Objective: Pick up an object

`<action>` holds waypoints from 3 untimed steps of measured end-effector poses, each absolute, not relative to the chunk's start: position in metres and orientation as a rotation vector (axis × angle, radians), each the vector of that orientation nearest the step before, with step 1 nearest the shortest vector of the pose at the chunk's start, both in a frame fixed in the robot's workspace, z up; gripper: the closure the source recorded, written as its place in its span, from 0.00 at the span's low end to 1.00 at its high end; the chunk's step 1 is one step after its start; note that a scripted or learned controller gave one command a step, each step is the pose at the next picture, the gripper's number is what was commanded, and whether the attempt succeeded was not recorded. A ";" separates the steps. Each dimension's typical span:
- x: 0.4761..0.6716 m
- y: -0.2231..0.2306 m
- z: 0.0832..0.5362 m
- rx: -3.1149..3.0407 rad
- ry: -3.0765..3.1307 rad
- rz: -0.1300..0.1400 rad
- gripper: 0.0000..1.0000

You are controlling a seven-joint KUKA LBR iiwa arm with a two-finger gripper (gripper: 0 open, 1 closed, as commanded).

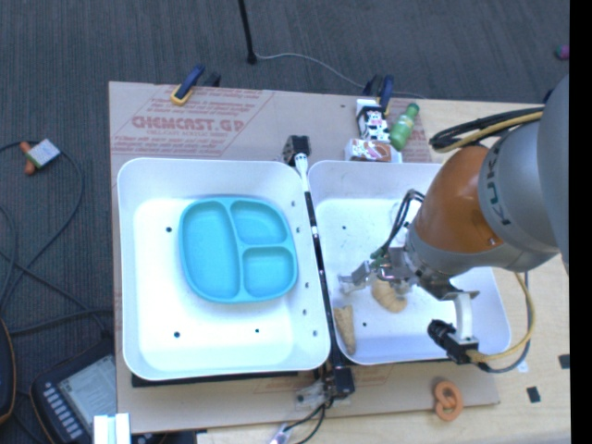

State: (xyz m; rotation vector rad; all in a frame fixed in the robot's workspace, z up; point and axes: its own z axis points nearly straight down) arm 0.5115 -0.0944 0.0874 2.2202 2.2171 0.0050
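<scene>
From above, my pincer (375, 274) sits low in the right bin (481, 333), touching a tan, bread-like lump (390, 296); I cannot tell how wide it stands. A blue divided plate (237, 248) lies in the left bin (148, 340).

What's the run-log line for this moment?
gripper: low in right bin | nearest: tan lump | grasp: unconfirmed | left bin: blue divided plate

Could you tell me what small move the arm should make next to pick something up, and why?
Probably a short descent. The two-finger gripper hangs in the right-hand shallow white bin, right beside the tan, lumpy bread-like piece, and nothing is visibly between its fingers. Lowering onto that piece looks like the nearest chance at a grasp.
</scene>
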 end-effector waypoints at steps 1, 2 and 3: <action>0.512 -0.096 0.098 2.218 2.212 0.006 1.00; 0.571 -0.028 0.185 2.219 2.223 0.002 1.00; 0.570 -0.028 0.193 2.221 2.225 -0.003 1.00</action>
